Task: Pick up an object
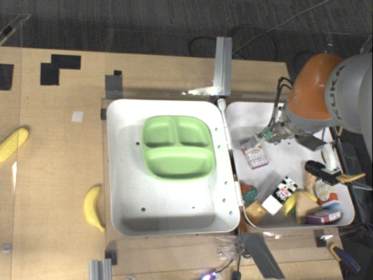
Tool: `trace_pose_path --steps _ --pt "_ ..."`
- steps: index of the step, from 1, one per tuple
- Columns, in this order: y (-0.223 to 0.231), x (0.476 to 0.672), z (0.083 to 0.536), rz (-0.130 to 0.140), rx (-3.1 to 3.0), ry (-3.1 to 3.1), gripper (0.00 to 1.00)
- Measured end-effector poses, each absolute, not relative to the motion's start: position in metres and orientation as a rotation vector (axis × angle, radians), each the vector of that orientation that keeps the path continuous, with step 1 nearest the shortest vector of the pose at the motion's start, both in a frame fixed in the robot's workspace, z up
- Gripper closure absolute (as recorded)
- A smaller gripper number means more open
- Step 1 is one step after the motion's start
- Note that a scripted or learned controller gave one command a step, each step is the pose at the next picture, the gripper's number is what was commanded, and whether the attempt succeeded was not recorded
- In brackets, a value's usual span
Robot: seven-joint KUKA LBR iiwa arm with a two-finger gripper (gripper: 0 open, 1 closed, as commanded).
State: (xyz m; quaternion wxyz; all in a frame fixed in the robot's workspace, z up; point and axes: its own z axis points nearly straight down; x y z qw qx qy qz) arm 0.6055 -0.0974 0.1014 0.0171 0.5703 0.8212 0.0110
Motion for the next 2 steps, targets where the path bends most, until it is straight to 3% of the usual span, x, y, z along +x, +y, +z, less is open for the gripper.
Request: trace_pose_path --steps 1,2 --pt "-0.089 0.572 0.09 0.014 1.768 2.581 0.0" --pt "-0.088 0.574 0.102 0.021 1.766 2.579 1.0"
